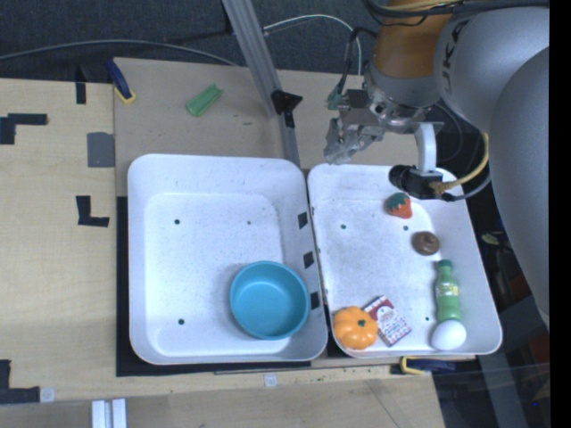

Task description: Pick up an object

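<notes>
My wooden bench (53,266) carries two white bins (143,239) side by side below my gripper (343,145), a green block (203,100) lying well off to its left.

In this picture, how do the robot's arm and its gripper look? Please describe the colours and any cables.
The arm is large, rounded and smooth grey, with an orange band above the wrist. Dark cables loop around that band, and a thin pale cable runs off toward the bench. The gripper is a small unit of grey metal, blurred here. A white bracket with a black part hangs beside the wrist.
</notes>
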`<state>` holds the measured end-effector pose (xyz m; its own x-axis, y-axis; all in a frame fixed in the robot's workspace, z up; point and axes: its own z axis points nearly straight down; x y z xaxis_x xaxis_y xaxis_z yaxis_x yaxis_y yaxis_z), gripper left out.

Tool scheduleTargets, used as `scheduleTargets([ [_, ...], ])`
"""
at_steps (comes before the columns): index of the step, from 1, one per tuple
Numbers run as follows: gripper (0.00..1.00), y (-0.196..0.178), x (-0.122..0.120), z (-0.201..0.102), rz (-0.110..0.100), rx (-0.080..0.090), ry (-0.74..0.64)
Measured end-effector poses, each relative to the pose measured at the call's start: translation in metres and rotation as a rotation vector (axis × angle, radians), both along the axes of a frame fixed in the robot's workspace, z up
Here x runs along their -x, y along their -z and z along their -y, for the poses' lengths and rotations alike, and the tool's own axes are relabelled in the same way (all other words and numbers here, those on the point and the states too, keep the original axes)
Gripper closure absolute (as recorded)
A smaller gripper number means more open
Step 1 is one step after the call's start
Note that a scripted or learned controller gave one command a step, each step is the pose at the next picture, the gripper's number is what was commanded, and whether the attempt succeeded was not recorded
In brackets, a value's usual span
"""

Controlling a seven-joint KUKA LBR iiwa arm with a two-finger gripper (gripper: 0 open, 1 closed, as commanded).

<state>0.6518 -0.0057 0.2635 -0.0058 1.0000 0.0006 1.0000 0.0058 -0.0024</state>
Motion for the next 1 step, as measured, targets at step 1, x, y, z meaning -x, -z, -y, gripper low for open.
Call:
scheduleTargets([
  [1, 1.00, 0.0259, 0.0041, -0.0529, -0.002, 0.000, 0.000],
])
